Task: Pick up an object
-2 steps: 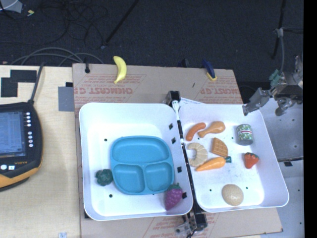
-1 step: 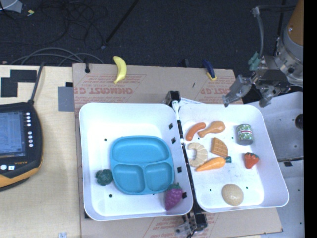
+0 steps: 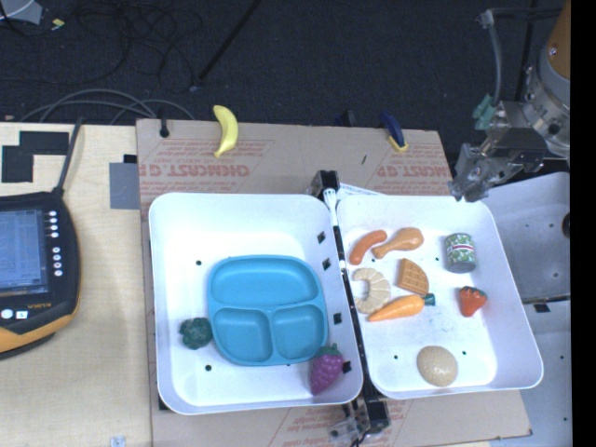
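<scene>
Bench bearing two white bins [image 3: 507,250]. Gripper [image 3: 470,182] hovering beyond right bin's upper corner, carrying nothing. Green can [image 3: 459,251] lying nearest, apart from neighbours: advising centred vertical descent.

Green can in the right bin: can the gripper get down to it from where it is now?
Probably yes. The green can stands apart from the strawberry and drumstick, open from above; the gripper hovers near that corner.

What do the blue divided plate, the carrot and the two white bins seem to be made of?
Blue divided plate: likely moulded plastic, matte, uniform colour, rounded compartment walls.
Carrot: looks like toy plastic, smooth even orange with a small green stub.
White bins: probably thin formed plastic, slightly glossy, with rounded corners and raised rims.
</scene>
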{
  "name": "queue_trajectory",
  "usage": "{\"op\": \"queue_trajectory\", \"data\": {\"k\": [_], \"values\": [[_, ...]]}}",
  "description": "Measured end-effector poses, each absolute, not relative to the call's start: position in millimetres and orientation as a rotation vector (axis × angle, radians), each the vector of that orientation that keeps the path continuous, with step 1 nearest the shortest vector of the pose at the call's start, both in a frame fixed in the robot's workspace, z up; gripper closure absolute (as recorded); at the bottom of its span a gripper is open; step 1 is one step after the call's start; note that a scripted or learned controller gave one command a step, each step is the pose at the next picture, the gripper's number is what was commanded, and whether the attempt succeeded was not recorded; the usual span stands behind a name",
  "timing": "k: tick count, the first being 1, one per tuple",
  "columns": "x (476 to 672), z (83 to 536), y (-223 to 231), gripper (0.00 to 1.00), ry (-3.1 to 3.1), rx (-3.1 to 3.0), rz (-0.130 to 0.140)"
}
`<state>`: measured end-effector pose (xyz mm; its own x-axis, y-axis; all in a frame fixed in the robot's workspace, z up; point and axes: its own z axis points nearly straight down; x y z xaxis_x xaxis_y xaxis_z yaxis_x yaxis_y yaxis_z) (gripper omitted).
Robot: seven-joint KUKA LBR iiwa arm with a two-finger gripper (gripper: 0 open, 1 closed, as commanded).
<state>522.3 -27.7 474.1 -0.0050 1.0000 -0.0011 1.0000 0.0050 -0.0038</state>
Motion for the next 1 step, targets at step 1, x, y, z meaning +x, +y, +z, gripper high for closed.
{"op": "queue_trajectory", "data": {"k": [1], "values": [[570.7, 395.4, 36.7, 1.0, -2.223, -2.21, 0.01]]}}
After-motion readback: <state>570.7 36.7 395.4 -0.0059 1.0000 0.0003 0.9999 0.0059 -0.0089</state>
